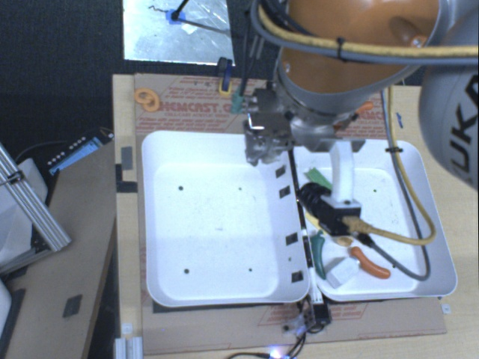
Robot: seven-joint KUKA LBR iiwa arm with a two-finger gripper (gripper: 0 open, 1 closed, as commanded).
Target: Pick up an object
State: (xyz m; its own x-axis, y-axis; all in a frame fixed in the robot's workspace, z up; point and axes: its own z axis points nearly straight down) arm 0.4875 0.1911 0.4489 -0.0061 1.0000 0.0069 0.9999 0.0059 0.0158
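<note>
Slim, curved orange piece [370, 264], possibly toy carrot, lies in right-hand bin [378, 200]; gripper [262, 152] well apart, grasp state unclear.

Robotics laboratory test cell, grey industrial arm with orange band [359, 21] over brown cardboard-topped bench [194, 105], two shallow white plastic bins [217, 226] side by side, silver aluminium frame rail [31, 209] at left

even overhead light renders the left white bin [217, 223] bright, with soft shadows along its walls. the arm's orange band [352, 21] looms close, slightly blurred, carrying a faint sheen.
</note>
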